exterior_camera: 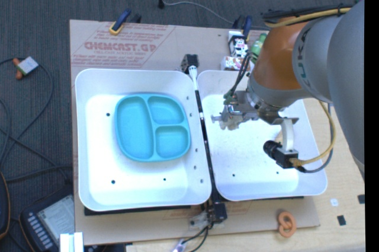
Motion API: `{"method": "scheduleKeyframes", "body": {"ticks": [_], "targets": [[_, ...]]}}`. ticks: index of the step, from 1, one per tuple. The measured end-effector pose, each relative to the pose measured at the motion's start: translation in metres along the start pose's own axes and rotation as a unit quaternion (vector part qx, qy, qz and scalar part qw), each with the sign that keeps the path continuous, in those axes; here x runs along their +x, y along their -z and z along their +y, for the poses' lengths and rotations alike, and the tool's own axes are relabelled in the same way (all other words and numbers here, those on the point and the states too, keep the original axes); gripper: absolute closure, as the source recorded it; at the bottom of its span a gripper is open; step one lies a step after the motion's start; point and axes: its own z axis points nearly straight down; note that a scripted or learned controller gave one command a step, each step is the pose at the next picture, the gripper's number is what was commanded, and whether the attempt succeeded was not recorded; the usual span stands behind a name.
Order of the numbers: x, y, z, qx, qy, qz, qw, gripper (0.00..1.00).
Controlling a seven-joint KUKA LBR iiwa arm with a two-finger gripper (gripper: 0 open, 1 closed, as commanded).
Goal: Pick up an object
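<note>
Camera view
Left bin (95, 82): holds a blue divided plate (152, 127), lying flat in the middle, the one clear thing to pick.
Right bin (308, 185): the arm (284, 64) hangs over it from the right, well apart from the plate.
Hand (228, 119): low at the bin's left side, near the wall between the bins; open or clenched, I cannot tell.
Worktop (118, 46): brown board under both bins.
Judgement: the reach must cross left to the plate.
</note>
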Motion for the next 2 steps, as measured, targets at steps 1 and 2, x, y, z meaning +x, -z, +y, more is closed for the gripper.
{"method": "scheduleKeyframes", "body": {"ticks": [1,2], "targets": [[0.0638,0.0000,-0.0335,0.001,0.000,0.000,1.0000,1.00],[0.0545,-0.0002,-0.0238,0.001,0.000,0.000,1.0000,1.00]]}}
